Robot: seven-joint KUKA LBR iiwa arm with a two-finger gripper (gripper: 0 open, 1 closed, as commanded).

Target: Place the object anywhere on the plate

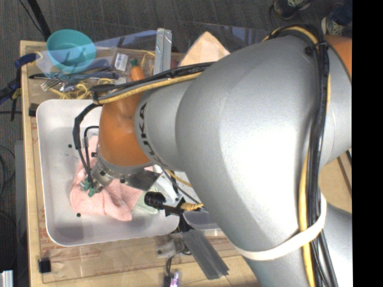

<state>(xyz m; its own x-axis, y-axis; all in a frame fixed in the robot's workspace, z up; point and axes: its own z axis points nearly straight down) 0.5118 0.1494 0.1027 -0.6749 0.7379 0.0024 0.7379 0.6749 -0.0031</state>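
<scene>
A pink crumpled cloth [99, 200] lies in the left white bin [54, 154], toward its lower middle. The arm reaches in from the right and covers most of the scene; its orange band [119, 133] hangs over the bin. The gripper [91, 188] sits low, right at the cloth's upper left part, with a small green piece at its tip. A pale green object [143, 207] peeks out beside the cloth, under the wrist. The arm hides the right bin and anything in it.
A teal bowl [70, 49] stands at the bench's back left, with cutlery and cables [78, 85] beside it. Clear packaging [128, 55] and a tan sheet [203, 49] lie behind the bin. Black cables [81, 136] run along the wrist.
</scene>
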